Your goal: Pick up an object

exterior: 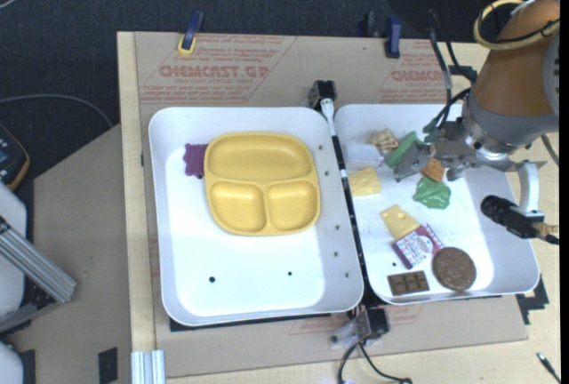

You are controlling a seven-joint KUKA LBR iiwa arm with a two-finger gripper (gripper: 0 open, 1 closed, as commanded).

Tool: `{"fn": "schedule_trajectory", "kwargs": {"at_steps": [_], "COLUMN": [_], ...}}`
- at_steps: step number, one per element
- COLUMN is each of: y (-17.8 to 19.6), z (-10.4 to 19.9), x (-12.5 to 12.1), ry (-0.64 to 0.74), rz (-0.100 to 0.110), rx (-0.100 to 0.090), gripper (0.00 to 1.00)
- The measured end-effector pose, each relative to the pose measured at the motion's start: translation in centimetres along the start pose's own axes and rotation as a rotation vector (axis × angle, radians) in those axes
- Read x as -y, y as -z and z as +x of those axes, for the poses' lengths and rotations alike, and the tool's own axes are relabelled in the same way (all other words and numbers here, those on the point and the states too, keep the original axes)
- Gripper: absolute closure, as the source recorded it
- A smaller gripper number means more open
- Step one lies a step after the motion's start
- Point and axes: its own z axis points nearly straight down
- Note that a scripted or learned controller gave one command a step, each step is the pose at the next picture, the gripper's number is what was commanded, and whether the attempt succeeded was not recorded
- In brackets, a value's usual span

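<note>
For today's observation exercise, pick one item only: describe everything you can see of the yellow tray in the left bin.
The yellow tray looks like smooth moulded plastic, rounded at the corners, with three compartments: one wide section across the far side and two smaller ones nearer the camera. It lies flat and upright in the far part of the left bin. A purple object sits against its left edge, partly hidden.

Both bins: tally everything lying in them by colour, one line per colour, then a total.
Yellow: 3 (divided tray, two cheese-like wedges)
Green: 2 (pieces)
Brown: 2 (round cookie, chocolate bar)
Purple: 2 (packet, piece behind the tray)
Tan: 1 (small block)
Orange: 1 (piece under the end effector)
Total: 11
</note>
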Motion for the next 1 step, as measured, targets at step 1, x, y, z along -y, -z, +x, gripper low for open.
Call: {"fn": "schedule_trajectory", "kwargs": {"at_steps": [1], "y": [0.74], "z": [0.02], "x": [-0.32], "ry": [0.003], "rz": [-0.014], "rx": [0.002], "gripper": [0.00]}}
